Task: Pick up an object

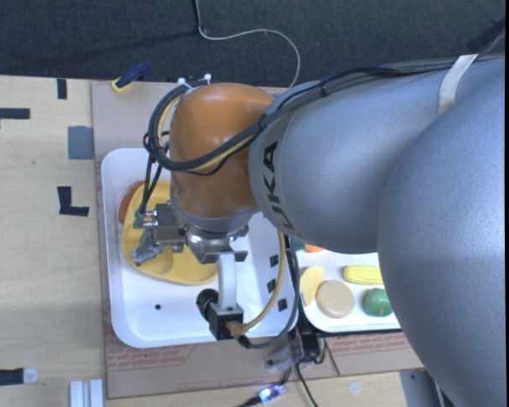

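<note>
A pale wooden counter (34,253) under a dark backdrop carries two white bins. In the left bin (114,253) the gripper (157,237) hangs low over a flat yellow object (185,270), with an orange one (129,203) just beside it. Whether the gripper is apart or together I cannot tell. The yellow piece lies flat, so catching its edge squarely looks wisest. The right bin (356,322) holds a pale disc (333,298) and a green piece (376,301).

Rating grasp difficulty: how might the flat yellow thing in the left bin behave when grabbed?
The yellow thing lies flat and low, so it is probably hard to pinch. It looks smooth, so it may slide if pushed.
</note>
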`<action>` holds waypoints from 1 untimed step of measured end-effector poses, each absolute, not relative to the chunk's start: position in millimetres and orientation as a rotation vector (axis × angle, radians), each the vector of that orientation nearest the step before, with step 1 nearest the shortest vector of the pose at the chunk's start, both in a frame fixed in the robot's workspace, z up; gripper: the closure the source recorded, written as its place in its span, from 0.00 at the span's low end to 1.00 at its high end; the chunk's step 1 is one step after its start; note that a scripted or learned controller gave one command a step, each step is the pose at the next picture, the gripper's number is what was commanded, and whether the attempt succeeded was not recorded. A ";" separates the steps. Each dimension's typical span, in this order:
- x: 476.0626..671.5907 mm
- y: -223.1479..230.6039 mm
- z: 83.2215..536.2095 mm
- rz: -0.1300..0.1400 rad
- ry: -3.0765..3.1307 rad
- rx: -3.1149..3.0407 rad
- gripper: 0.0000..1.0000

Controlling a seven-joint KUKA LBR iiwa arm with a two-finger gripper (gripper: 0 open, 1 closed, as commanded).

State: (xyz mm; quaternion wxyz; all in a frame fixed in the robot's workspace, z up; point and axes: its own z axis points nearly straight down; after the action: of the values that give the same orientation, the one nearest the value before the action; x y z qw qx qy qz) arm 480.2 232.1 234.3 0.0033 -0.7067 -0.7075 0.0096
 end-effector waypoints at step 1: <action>482.3 233.6 253.3 0.009 -2.222 -2.216 1.00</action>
State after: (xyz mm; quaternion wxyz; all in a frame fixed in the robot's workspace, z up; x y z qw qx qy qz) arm 482.3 233.6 253.3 0.0016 -0.7061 -0.7081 0.0028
